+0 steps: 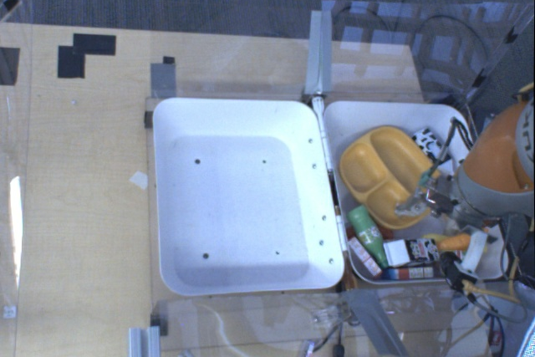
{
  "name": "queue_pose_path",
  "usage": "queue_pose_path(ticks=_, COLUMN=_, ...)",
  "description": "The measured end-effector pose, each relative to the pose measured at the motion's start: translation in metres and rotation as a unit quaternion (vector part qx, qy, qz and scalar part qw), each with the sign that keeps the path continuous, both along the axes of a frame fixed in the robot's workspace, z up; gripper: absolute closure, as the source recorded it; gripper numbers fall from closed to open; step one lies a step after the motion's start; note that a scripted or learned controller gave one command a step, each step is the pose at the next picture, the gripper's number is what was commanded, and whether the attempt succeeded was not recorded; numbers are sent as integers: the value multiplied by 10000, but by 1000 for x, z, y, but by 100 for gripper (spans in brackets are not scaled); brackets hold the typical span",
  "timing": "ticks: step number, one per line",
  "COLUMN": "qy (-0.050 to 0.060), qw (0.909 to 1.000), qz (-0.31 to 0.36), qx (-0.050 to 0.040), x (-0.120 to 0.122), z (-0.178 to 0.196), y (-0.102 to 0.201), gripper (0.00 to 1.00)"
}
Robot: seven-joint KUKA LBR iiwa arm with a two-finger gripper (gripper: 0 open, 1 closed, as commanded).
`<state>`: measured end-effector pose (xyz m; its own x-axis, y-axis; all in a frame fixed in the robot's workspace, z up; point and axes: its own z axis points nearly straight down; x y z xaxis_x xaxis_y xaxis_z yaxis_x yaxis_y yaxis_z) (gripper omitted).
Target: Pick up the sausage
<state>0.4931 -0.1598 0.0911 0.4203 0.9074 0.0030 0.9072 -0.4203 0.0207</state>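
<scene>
Cables (481,288) trail along the near edge of the desk (84,180), on the camera side of the yellow dish (384,171). That dish sits in the right bin (376,114), and the end effector (422,196) hovers at its right rim, low over the clutter. Open or closed? I cannot tell from this angle.

The sausage (415,272), as best I can judge, is the slim reddish piece lying along the bin wall, on the near side of the dish, past a white carton (410,251). It's small and hard to read, so that's a guess. A green bottle (365,232) lies just left of it, touching the dish's near edge.

Handling call: likely light, smooth and rounded, so it could roll or squirt out of a pinch. Best hold is across its narrow middle. Pressed against wall and neighbours, it leaves tight clearance.
</scene>
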Motion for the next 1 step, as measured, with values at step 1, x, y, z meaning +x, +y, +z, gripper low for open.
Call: queue_pose_path(ticks=1, qy=-3, qw=10000, qz=-50, qx=8, x=0, z=0, y=42, gripper=0)
